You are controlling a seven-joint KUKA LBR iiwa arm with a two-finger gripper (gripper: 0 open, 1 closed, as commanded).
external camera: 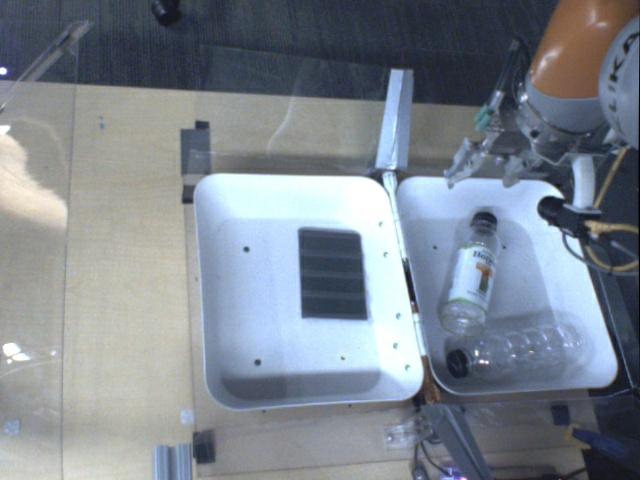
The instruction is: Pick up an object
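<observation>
Gripper [487, 160] fingers are spread apart with nothing between them, poised over the far rim of the right shallow white bin [600, 363]; you can see the orange-banded grey arm [585, 38] above it. Below, inside that bin, a clear plastic bottle with a black cap and an orange-and-white label [472, 273] lies near the middle. Nearer you, along the front wall, a clear ribbed plastic bottle with a dark cap [515, 350] lies on its side. The left shallow white bin [230, 268] holds a dark ridged rectangular block [333, 273] on the wooden worktop [120, 298].
</observation>
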